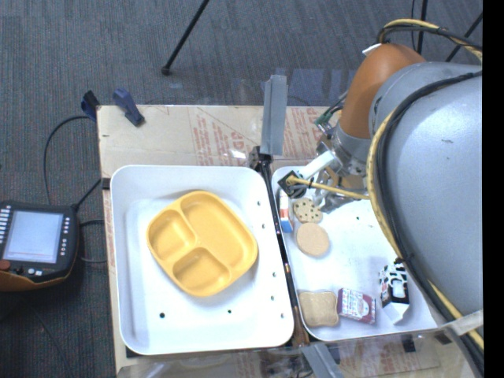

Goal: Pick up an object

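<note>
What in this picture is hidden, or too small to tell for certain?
All in the camera view:
- The right bin: its right part is hidden under the grey arm.
- The black-and-white item: at the arm's edge, too small to identify.
- The maroon packet: label too small to read.
- The small tube at the bin's left wall: too small to identify.

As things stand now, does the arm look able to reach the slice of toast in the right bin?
Probably yes. The toast lies flat and uncovered in the lower left corner of the right bin. The maroon packet beside it and the bin's nearby wall may crowd the approach.
</note>
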`<state>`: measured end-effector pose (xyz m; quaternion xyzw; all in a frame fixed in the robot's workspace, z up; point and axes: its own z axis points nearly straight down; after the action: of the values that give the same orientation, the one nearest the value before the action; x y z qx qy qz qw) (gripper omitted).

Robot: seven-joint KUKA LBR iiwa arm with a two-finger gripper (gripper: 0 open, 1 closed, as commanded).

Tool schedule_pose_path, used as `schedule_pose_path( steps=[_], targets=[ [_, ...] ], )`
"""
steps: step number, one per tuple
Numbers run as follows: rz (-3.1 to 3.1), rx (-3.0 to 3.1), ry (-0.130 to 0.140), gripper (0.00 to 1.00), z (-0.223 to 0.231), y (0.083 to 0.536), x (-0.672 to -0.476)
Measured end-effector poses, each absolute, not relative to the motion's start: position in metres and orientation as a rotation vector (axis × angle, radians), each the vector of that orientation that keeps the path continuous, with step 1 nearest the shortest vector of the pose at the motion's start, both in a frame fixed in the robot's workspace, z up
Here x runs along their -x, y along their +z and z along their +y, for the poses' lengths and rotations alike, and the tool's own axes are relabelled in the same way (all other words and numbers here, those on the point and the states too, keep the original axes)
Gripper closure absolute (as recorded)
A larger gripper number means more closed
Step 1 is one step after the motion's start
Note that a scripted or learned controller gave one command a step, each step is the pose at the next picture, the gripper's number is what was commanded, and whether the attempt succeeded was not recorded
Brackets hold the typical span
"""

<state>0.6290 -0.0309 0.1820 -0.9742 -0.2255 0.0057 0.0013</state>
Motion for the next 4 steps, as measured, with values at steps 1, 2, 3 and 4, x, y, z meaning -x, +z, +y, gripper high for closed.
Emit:
schedule_pose_path(
  steps=[1,2,3,4],
  targets=[
    [-0.540,3.093,0.015,1.00,0.018,0.185,-0.629],
    [-0.310,3.125,0.013,1.00,0.033,0.182,-0.633],
    [-0.314,3.125,0.011,1.00,0.016,0.183,-0.638],
    [-0.313,3.125,0.011,1.00,0.024,0.183,-0.639]
  ],
)
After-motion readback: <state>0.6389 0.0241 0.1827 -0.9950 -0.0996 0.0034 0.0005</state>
